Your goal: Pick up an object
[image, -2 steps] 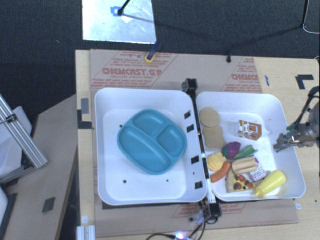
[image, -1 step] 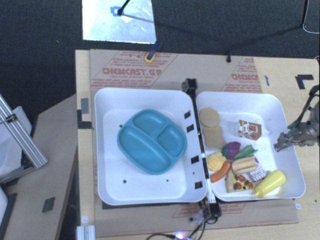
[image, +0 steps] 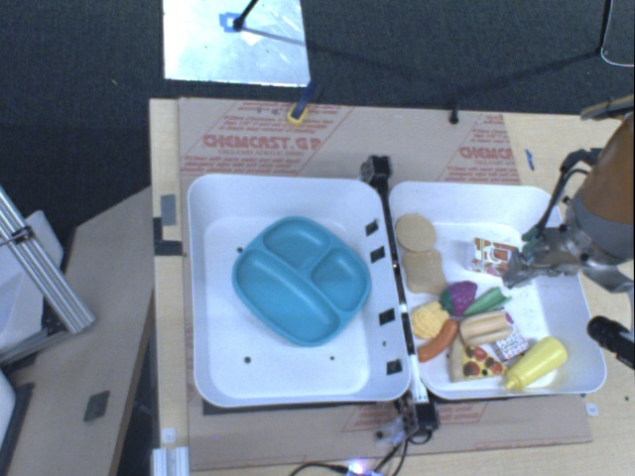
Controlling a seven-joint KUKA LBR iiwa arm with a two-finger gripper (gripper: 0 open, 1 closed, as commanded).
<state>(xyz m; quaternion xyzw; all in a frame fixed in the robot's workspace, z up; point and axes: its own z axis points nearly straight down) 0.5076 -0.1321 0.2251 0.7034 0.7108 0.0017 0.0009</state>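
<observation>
The right bin holds a heap of toy food. A red and white packet lies near its middle right. My gripper reaches in from the right and hovers just right of that packet, above a green vegetable. Below are a purple piece, a hot dog, a yellow bottle, a pizza slice, a carrot and a yellow corn piece. Two tan round pieces sit at the bin's left side.
The left bin bears a blue divided plate. A black divider runs between the bins. The arm's grey body hangs over the right bin's right rim. Cardboard lies under both bins.
</observation>
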